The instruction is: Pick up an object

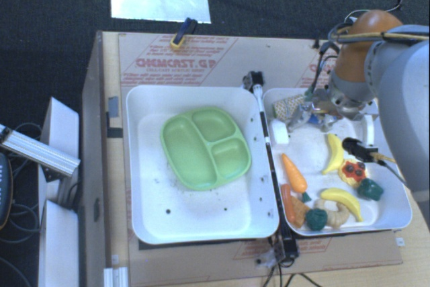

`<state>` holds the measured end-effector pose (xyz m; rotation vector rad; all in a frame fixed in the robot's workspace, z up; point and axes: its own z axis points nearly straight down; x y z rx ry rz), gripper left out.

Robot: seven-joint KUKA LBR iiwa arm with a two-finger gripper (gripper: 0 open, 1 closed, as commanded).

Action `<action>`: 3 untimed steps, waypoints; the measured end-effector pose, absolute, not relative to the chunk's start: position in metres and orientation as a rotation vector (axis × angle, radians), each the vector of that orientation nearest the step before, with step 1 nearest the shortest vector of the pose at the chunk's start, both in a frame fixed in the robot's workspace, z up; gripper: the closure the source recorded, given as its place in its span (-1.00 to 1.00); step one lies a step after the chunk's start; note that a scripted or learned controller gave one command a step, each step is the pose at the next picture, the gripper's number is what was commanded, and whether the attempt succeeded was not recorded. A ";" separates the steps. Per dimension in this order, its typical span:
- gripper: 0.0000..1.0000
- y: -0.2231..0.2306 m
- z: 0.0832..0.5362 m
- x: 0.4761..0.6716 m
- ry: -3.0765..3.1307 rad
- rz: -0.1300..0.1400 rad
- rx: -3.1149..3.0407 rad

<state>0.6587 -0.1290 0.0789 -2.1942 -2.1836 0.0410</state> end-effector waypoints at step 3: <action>-1.00 -0.207 0.095 0.662 -2.229 0.005 -2.214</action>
